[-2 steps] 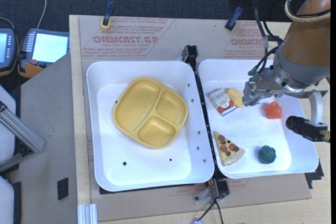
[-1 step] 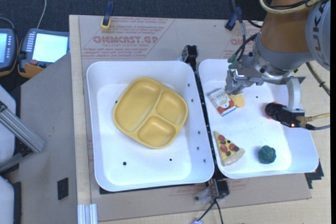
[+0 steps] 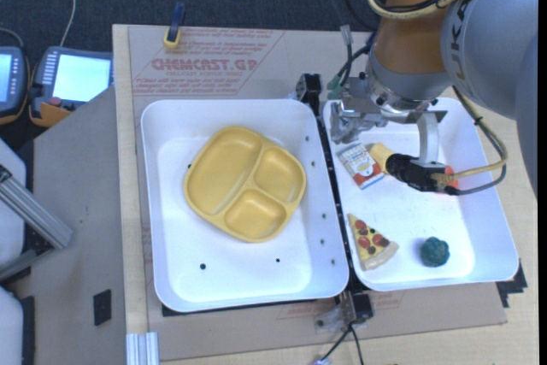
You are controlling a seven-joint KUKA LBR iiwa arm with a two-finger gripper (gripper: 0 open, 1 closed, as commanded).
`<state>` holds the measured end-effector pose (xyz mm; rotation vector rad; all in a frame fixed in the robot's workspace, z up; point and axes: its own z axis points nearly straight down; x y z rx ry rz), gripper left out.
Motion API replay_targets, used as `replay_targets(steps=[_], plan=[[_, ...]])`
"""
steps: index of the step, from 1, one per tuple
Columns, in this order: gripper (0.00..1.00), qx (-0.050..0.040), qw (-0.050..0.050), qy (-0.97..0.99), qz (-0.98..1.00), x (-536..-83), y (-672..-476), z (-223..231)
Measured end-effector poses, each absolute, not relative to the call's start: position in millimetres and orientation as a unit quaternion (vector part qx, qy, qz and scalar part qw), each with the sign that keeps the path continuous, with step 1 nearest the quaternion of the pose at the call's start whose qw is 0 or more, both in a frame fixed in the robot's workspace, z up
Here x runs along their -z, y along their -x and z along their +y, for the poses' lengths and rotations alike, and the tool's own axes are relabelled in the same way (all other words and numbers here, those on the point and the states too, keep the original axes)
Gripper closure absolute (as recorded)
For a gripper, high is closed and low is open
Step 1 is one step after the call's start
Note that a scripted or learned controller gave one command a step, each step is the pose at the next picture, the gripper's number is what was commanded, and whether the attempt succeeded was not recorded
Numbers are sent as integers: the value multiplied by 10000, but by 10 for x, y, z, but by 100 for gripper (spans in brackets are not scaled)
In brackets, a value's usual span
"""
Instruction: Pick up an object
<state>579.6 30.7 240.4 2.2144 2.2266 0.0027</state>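
over the right bin's (image 3: 479, 269) far left corner: tool (image 3: 342, 126), finger state cannot be told
left bin (image 3: 162, 209): yellow divided plate (image 3: 245, 182)
right bin's near edge: pizza slice (image 3: 373, 240), green ball (image 3: 434, 251)

We've got a bench topped with a tan cardboard-looking sheet (image 3: 214, 64) with faded red lettering printed across the far end. Sitting right on it are two shallow white plastic bins, side by side and pretty much touching along the middle: the left bin (image 3: 162, 209) and the right bin (image 3: 491, 248). There's also a small yellow clamp with a blue handle (image 3: 174, 26) clipped at the sheet's far edge, near the left corner. At the near edge we see the sheet poking out past both bins.
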Motion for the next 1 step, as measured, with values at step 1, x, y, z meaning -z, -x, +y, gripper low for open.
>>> replay_targets(steps=[1], plan=[[100,-17,6,-7052,7090,-2426,-6108,756]])
